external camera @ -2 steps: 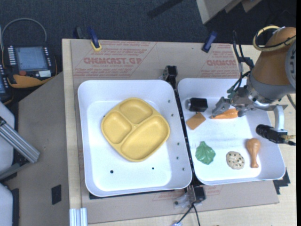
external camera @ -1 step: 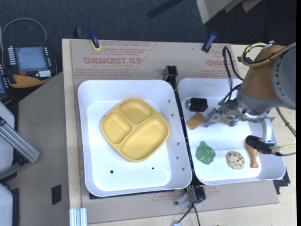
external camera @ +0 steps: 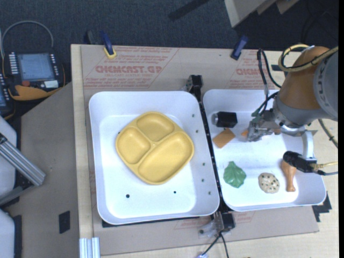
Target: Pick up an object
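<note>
Cardboard covers the desk (external camera: 161, 63) under two white bins — the left bin (external camera: 102, 144) carries a yellow divided plate (external camera: 155, 147). Over the right bin (external camera: 309, 195) hangs the pincer (external camera: 257, 132), its state impossible to tell. An orange wedge (external camera: 223, 138) lies just left of it; a black block (external camera: 226, 119), green leaf (external camera: 234, 174), cookie (external camera: 268, 183) and drumstick (external camera: 289, 175) lie around.

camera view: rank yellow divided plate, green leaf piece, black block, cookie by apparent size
1. yellow divided plate, by far the largest.
2. green leaf piece.
3. black block and cookie look about alike; too close to rank.
</note>
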